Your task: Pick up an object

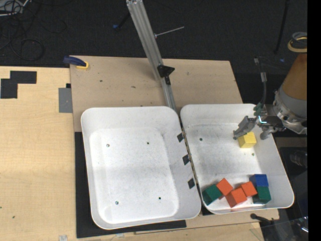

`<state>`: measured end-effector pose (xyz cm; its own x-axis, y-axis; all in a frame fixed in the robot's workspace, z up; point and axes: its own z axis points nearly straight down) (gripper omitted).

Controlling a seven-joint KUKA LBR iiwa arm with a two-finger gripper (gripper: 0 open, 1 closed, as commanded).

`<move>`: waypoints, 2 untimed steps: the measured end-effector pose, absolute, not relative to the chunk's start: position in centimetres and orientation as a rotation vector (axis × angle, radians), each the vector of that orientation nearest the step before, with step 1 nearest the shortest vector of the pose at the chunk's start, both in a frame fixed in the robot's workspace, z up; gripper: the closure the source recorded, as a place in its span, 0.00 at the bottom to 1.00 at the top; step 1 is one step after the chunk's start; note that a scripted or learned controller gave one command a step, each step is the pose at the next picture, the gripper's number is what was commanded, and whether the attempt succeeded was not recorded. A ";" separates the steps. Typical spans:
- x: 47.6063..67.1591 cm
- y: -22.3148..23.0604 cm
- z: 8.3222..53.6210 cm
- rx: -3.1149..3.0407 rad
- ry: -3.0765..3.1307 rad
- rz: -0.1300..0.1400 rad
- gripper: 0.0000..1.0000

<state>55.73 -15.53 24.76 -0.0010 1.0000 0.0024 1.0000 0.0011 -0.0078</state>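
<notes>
So the arm [296, 92] comes in from the right over the right bin [215, 122], and its fingers [252, 128] sit in the far right part of that bin, right on top of a yellow cube [247, 141]. One grey finger sticks out to the left of the cube and there's a darker bit to its right, so they look spread around the cube's top, but honestly I can't tell if they're actually pinching it or just parked over it. The cube looks to be sitting on the bin floor, well apart from the rest of the blocks. Those are bunched up in the near right corner of the same bin: a green block [212, 193] on the left, an orange one [224, 186] touching it, another orange one [236, 197] just near of that, a third orange [249, 189] beside it, then a blue block [260, 180] and a dark green one [263, 194] at the far right of the cluster. The left bin [95, 119] sits right beside it on the bench [35, 149], with a slanted metal rail [148, 39] running up from between the two bins.
</notes>
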 end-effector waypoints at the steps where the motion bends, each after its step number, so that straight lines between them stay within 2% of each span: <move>1: 55.8 -15.6 25.0 -2.221 -2.218 0.002 0.00; 2: 55.9 -14.8 20.0 -2.219 -2.213 0.007 0.00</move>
